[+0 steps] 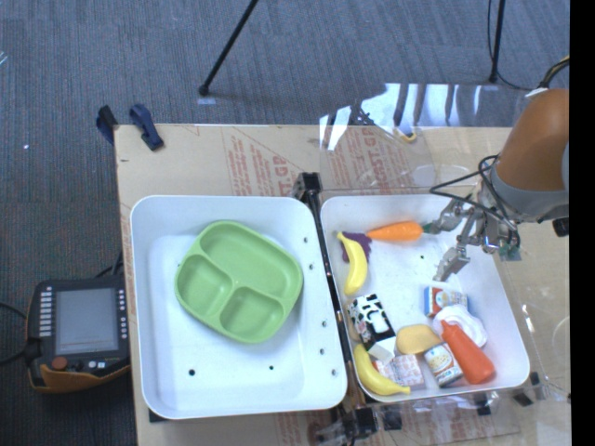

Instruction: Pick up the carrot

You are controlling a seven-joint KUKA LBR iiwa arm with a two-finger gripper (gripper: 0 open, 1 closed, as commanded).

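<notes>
A cardboard-topped counter (pixel 232 161) is standing on grey carpet (pixel 93 45). The carrot (pixel 395 232) is lying near the right bin's (pixel 513 319) far edge, beside a banana (pixel 354 263). The gripper (pixel 453 242) is hovering just right of it, jaws spread wide, holding nothing, above bare bin floor.

Glossy green plastic plate (pixel 240 282); smooth white plastic bins (pixel 149 249).

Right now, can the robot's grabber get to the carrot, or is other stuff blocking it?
Probably yes. The carrot lies by itself near the right bin's back edge, apart from the banana. The gripper hovers just beside it with nothing between.
</notes>
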